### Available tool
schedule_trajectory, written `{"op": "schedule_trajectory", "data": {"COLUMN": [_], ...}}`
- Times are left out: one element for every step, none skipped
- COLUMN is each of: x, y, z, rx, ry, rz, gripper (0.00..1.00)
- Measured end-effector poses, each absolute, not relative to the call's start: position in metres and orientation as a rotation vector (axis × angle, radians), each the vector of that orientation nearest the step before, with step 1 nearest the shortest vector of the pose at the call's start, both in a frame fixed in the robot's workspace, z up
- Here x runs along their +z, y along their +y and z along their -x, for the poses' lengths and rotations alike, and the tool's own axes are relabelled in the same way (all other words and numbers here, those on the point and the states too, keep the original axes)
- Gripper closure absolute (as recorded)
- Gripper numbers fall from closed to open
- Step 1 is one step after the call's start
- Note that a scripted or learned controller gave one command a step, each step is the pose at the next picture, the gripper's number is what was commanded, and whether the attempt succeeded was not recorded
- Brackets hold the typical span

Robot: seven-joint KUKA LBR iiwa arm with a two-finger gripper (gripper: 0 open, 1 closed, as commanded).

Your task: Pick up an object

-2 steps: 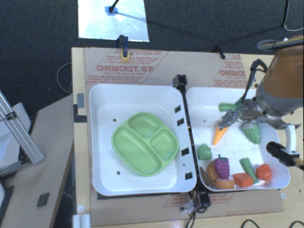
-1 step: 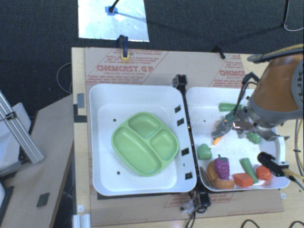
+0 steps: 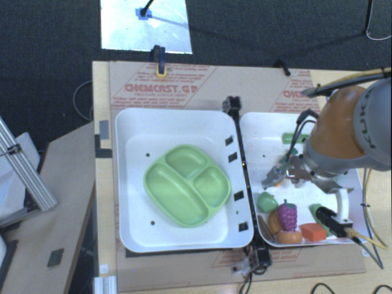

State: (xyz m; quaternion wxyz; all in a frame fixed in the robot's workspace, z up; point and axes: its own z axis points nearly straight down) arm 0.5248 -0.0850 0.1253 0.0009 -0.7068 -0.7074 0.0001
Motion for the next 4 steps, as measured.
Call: {"op": "schedule_trajectory", "data": {"x": [0.082,0.095,0.155,0.217], "y": [-0.084,-0.085,-0.088,-0.083], "z": [-0.525,-0.526,-0.533,-0.535], "rx": [0.002,-0.003,-0.004,-0.006], "ry": [-2.221,-2.223,-2.228,-2.230], "rz": [2.218,2.221,2.220,2.220], "gripper": [0.00,1.00,1.00,1.00]}}
